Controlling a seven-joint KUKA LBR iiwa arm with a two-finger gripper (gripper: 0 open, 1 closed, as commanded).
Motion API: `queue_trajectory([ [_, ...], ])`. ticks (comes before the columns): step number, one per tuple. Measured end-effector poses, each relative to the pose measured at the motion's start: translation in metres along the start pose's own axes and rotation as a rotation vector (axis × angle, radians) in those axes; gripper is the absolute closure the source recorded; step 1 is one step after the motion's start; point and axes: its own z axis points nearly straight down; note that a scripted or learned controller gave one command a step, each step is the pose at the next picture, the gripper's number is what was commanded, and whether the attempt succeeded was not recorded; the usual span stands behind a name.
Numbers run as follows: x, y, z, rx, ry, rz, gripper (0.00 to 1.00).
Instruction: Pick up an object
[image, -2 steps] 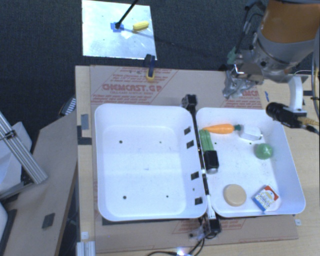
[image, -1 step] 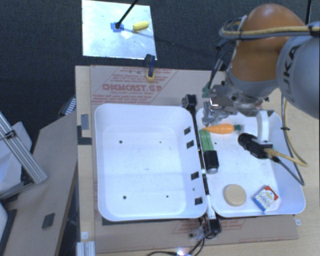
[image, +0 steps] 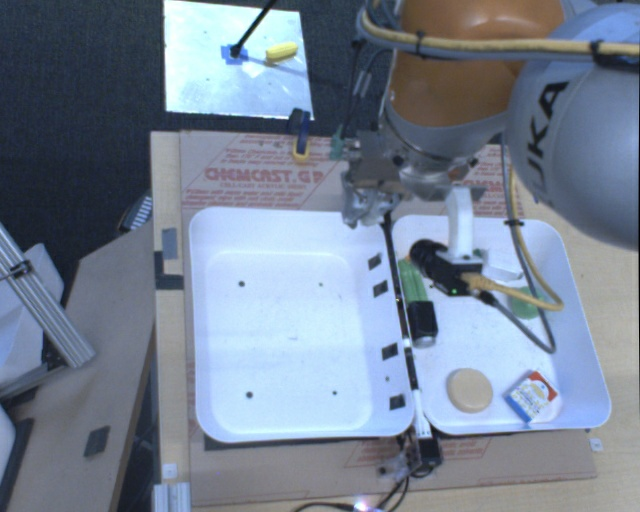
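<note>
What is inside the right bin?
In the right bin: a tan disc, a small blue-and-red packet, a green marker and a black block. The arm covers the bin's back part.

Bright, even overhead light; white bins (image: 300, 225) glare, edges slightly soft.

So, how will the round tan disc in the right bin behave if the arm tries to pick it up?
The tan disc looks flat and low, so it probably won't tip. Its smooth rounded edge may slip when pinched. It lies apart from the small carton, so a push would likely slide it freely across the right bin.
</note>
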Motion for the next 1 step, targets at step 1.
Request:
queue_trajectory([
  [1, 0.0166, 0.1125, 0.0192, 0.001, -0.005, 0.008, 1.0],
])
